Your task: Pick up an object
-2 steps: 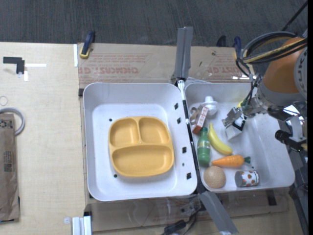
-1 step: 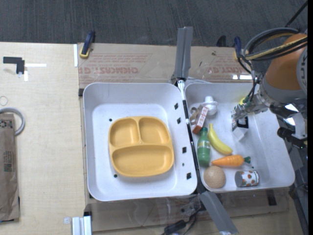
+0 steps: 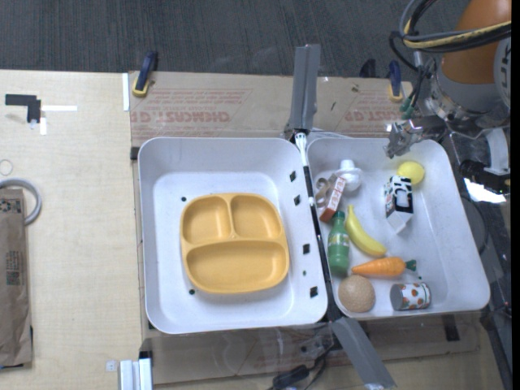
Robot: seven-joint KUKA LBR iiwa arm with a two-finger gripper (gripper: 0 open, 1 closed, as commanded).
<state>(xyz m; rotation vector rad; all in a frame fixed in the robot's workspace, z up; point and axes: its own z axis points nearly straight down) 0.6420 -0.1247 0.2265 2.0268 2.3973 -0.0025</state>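
The lemon point(image 3: 412, 171) lies in the right bin point(image 3: 455, 218), at its far side, beside a black-and-white carton point(image 3: 399, 195). The tool point(image 3: 400, 139) hovers above the bin's far rim; its opening cannot be determined. A yellow tray point(image 3: 234, 244) occupies the left bin point(image 3: 154, 218).
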